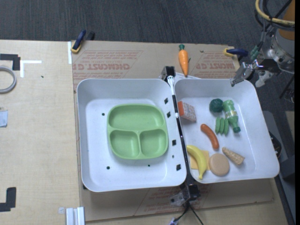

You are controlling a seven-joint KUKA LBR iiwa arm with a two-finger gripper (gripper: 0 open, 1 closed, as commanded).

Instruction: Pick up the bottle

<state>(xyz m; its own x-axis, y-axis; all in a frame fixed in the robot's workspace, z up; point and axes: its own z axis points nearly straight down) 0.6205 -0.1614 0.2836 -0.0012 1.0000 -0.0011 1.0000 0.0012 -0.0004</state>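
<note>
A small pale-green bottle (230,114) lies in the right bin (262,125), near its far right side, between a broccoli head (216,105) and a bunch of green beans (222,125). My gripper (247,77) hangs above the bin's far right corner, up and to the right of the bottle and well apart from it. Its fingers stand open and nothing is between them.
The right bin also holds a sausage (210,136), a banana (198,159), a round bun (219,164), a bread piece (233,155) and a reddish block (188,111). A green divided plate (138,131) lies in the left bin (89,125). Behind the bins lies a carrot (183,60).
</note>
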